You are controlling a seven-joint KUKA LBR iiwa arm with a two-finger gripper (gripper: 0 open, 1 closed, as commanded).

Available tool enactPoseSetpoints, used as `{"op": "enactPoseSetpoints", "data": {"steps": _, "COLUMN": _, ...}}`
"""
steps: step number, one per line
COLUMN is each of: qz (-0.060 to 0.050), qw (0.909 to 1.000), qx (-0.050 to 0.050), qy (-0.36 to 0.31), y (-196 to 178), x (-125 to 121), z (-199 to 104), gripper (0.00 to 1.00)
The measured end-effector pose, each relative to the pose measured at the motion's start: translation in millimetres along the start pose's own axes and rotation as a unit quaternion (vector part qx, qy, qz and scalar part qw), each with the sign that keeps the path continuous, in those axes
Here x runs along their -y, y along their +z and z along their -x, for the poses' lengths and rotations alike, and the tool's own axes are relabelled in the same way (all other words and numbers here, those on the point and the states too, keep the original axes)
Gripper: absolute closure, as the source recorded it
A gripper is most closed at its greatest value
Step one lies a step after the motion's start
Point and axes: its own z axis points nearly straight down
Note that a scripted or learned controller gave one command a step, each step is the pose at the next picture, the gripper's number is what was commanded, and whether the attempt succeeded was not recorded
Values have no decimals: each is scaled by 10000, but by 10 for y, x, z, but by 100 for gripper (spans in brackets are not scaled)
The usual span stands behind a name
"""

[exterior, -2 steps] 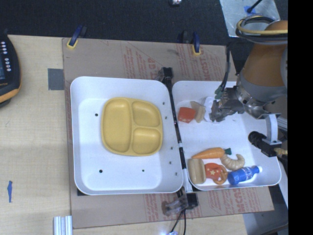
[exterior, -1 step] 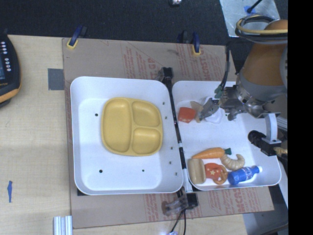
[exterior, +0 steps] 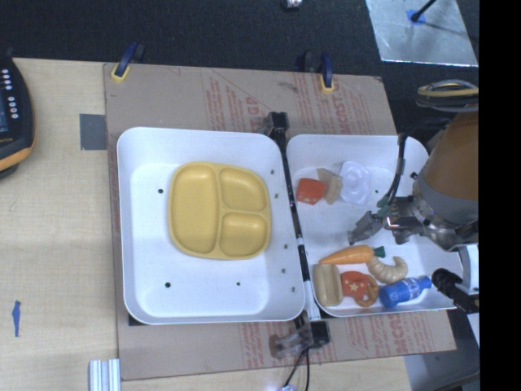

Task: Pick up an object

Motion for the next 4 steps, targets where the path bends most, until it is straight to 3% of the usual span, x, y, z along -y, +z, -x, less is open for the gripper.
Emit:
{"op": "enactPoseSetpoints", "data": {"steps": 1, "qz": 31, "qw": 10000, "qx": 1, "qy": -33, "y": 909, "x": -267, "z": 52, "gripper": 0}}
{"op": "enactPoseSetpoints", "data": {"steps": 3, "qz": 22, "qw": 10000, "qx": -7, "qy": -28, "y": 876, "x": -188, "z": 114, "gripper": 0}}
{"op": "enactPoseSetpoints", "data": {"steps": 4, "qz": 18, "qw": 10000, "qx": -9, "qy": -26, "y": 774, "x": -186, "z": 123, "gripper": 100}}
